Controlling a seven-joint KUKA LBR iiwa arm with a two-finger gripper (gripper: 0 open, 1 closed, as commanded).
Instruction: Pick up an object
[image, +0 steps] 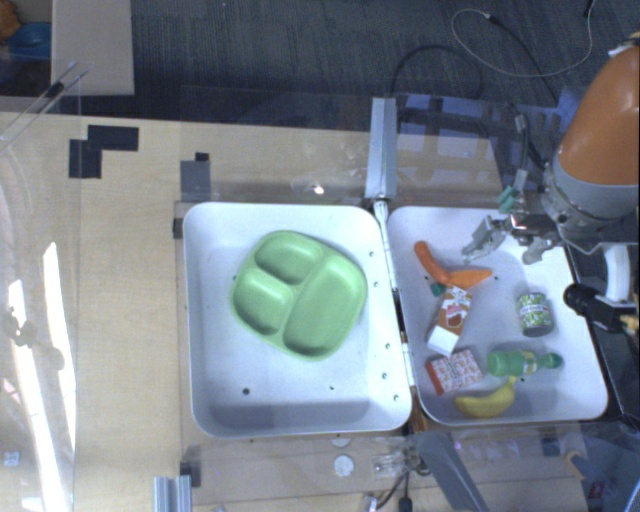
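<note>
Just carrot (447, 267), orange, slim, lying aslant, beside claw (508, 238).

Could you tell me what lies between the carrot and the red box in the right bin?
In the camera view, a small carton lies between the carrot and the red box.

No legible text: printed labels on the red carton (457, 371), small can (535, 312) and bottle (452, 312) are too blurred to read.

Green divided plate (298, 293) fills left bin's (205, 400) middle, right bin (590, 395) crowded, probably open floor at its far-left corner
</note>
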